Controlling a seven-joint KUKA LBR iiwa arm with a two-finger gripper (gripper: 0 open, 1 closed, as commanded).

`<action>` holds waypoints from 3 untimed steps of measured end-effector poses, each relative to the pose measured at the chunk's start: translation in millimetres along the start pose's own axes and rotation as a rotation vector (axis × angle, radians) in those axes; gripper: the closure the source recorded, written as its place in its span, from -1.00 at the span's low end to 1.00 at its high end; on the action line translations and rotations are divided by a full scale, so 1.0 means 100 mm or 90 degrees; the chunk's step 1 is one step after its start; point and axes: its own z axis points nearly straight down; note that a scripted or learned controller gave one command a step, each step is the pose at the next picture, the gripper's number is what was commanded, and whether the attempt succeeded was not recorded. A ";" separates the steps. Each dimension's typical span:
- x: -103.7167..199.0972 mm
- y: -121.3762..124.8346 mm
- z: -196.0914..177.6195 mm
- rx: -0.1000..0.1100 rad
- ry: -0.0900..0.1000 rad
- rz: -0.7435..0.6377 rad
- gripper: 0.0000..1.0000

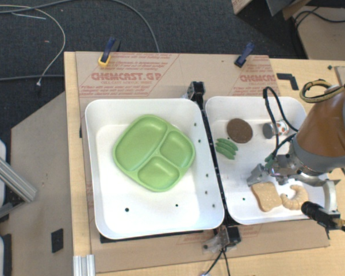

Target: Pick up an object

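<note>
Gripper (268, 174): low in right white bin (241, 211), opening cannot be told | Target: tan toast-shaped slice (267, 196) just beside it, pale pretzel piece (294, 197) adjacent | Risk: crowded items may cause a glancing, failed grasp.

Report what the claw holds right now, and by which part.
Cannot be told: the claw hangs low over the right bin beside the tan toast piece, but nothing visibly sits in its grip.
</note>
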 end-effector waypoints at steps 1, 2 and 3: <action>-0.01 0.01 0.29 -0.006 -0.003 0.001 -1.00; 0.01 0.01 0.19 -0.007 -0.002 0.000 1.00; -0.07 0.03 -0.42 -0.009 -0.004 0.000 1.00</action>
